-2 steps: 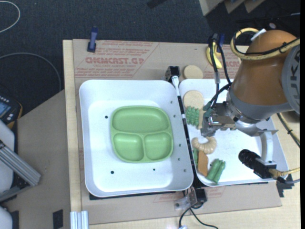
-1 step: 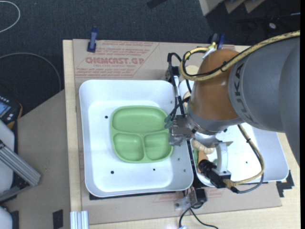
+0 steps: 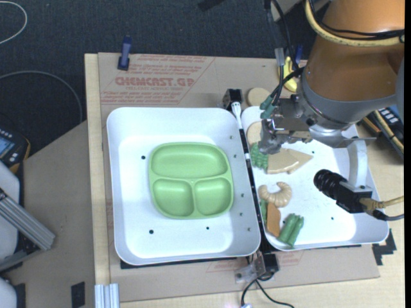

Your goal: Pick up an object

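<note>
Jaws (image 3: 270, 140) state can't tell; arm reaches down fr. right, wrist over right bin's (image 3: 334, 233) left edge.

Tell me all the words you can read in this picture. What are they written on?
"CHEMCAST G P": big red letters on the brown board under the white bins, just behind the left bin.
More red lines above and below it on the same board: too small and blurry to read.

The left bin (image 3: 122, 172) has open floor around the green tray (image 3: 191, 178); the right bin (image 3: 359, 233) lies crowded.
</note>
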### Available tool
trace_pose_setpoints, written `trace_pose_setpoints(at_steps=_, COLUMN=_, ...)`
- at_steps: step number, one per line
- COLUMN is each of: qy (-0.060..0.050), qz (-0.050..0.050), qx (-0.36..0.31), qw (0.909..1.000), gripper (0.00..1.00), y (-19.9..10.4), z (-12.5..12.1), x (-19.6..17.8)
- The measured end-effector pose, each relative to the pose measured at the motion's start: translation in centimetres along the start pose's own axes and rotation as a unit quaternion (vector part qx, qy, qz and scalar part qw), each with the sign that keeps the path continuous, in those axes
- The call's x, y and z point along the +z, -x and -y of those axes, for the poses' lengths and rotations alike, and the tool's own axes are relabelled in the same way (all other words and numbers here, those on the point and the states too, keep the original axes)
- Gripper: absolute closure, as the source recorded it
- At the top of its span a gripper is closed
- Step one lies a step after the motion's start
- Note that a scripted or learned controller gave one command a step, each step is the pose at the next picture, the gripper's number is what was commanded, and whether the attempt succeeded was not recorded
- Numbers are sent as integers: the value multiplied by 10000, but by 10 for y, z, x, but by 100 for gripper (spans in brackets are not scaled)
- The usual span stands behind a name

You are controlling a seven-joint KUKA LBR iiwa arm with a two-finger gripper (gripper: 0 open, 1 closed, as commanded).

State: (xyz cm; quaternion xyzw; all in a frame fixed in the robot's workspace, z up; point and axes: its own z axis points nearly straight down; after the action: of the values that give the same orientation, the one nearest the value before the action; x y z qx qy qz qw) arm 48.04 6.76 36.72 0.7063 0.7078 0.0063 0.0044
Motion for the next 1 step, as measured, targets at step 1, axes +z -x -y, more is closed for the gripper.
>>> trace_pose_setpoints(at_steps=1, qy=-98, qz=19, qx=46, qw=9999, gripper=100, y=92, z=3, x=70)
